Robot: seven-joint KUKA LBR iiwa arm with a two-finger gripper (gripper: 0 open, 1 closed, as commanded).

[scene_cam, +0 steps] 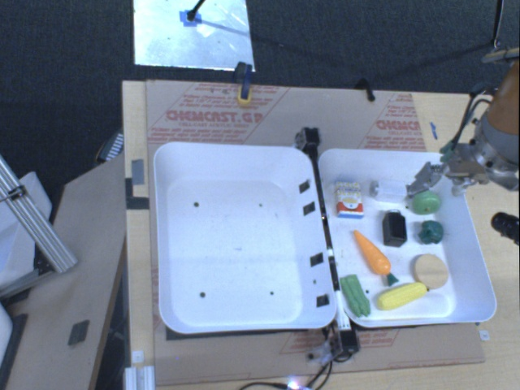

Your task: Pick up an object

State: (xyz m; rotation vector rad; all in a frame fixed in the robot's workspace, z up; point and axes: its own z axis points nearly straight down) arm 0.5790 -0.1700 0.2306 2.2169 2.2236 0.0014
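Reaching in from the right, the arm (500, 128) hangs low over the right bin (471, 299) — gripper (428, 181) looks spread open, holding nothing, just above the green ball (426, 203) near the far corner.

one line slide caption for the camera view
Gripper poised above a green ball in the right bin, amid toy foods.
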